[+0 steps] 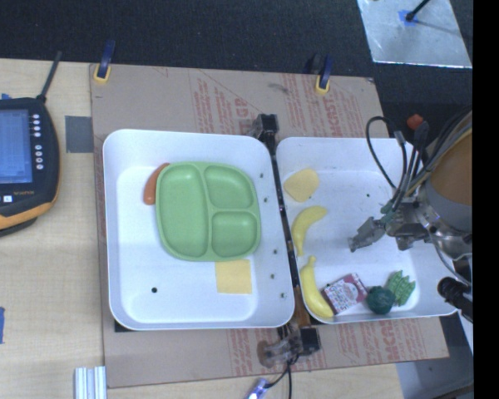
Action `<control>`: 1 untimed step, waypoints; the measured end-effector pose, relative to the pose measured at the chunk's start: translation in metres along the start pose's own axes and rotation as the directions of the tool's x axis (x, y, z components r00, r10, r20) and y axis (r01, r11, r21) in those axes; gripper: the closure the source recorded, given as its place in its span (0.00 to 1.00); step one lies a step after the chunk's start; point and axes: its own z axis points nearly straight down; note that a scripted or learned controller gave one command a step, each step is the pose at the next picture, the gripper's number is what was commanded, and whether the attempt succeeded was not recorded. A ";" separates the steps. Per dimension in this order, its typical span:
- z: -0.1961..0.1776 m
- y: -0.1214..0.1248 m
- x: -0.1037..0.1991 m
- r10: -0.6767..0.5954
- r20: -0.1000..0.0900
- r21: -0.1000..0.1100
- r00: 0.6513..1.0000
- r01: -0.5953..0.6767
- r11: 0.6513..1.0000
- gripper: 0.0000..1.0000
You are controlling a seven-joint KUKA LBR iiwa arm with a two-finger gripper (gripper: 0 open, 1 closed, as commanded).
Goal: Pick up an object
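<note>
Two shallow white bins side by side on a brown cardboard sheet (pixel 233 98) atop a pale wooden bench, seen from above at a slant. In the left white bin (pixel 121 223): a green three-compartment plastic plate (pixel 208 210) near the middle, an orange-red sausage-shaped toy (pixel 152 184) touching and partly tucked under the plate's left edge, and a flat yellow square slice (pixel 234 277) just beside the plate's near edge. In the right white bin (pixel 349 160): a pale yellow rounded chip-like piece (pixel 301 184) at the far left, a small yellow banana-shaped piece (pixel 306 225) just nearer than it, a larger yellow toy banana (pixel 313 291) against the near left wall, a small red-and-white printed packet (pixel 345 293) just to the right of that banana, then a dark green round ball (pixel 380 301) touching a leafy green broccoli-like toy (pixel 401 287) by the near right corner. Grey arm with black cables reaching in from the right, its two-finger gripper (pixel 368 237) low over bare bin floor in the middle of the right bin, apart from every item, nothing seen between the fingers; cannot tell whether jaws are apart or together. At the far left of the bench, a grey-and-orange handheld control pendant with a blue screen (pixel 12 169).
</note>
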 end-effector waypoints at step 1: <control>0.009 0.051 0.046 -0.003 0.002 -0.001 1.000 0.003 1.000 0.00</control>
